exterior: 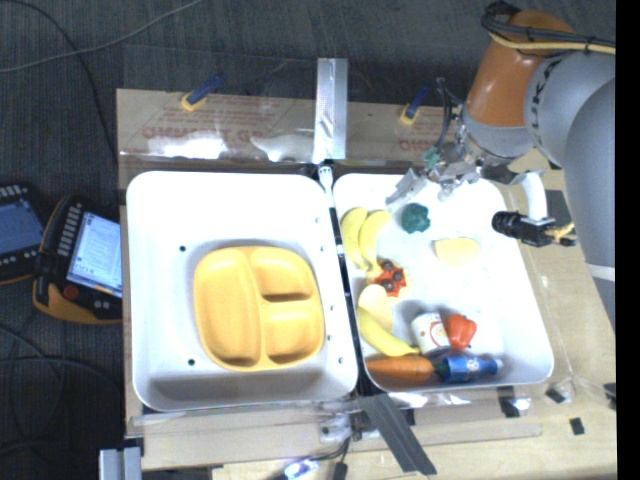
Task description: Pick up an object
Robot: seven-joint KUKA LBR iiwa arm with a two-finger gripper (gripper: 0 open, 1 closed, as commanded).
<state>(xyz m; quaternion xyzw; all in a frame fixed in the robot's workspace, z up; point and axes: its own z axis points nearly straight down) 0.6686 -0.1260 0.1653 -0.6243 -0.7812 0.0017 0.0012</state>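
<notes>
Right now your pincer (432, 176) hovers over the right bin's (520, 298) far edge; you cannot tell its state. Just beside it lies a green object (415, 217), with bananas (358, 234) along the left wall. The left bin (160, 268) holds a yellow tray (258, 303).

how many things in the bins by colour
yellow: 5 – divided plastic tray, two bananas, one banana, pale flat block
orange: 1 – carrot
teal: 1 – small lump
blue: 1 – can
red-and-white: 1 – bottle
red: 1 – small toy
total: 10
</notes>
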